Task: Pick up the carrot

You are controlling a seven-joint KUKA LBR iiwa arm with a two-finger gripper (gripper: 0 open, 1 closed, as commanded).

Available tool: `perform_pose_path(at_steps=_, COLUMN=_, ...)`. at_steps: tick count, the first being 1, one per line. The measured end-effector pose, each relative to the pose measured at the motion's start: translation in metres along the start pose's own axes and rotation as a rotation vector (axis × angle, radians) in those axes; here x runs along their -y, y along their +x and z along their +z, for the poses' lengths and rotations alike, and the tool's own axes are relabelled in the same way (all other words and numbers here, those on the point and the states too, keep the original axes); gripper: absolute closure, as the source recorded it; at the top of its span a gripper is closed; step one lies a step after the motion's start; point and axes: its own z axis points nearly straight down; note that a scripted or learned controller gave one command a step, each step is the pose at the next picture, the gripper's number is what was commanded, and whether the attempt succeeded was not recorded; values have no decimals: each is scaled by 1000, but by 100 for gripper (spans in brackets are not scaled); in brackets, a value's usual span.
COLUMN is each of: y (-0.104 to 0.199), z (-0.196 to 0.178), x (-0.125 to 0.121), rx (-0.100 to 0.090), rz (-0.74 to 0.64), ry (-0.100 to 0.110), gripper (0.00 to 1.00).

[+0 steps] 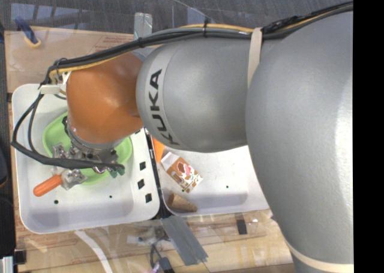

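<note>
The carrot (47, 186) is seen just left of the gripper (72, 177), its long axis pointing up-right toward it; whether the gripper is apart or together cannot be told.

Brown bench (72, 44) bears left bin (78, 215), right bin (234, 197), touching.

Two white bins (90, 221) sit side by side on the desk (36, 44). In them: one carrot (45, 186), one green plate (55, 137), one small printed packet (183, 174), one brown wedge (182, 204).
</note>
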Motion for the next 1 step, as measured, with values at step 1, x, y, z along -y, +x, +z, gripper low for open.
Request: perform_pose_path(at_steps=1, y=2, z=16, x=-1, rx=-1, rz=-166, ry=0, gripper=100)
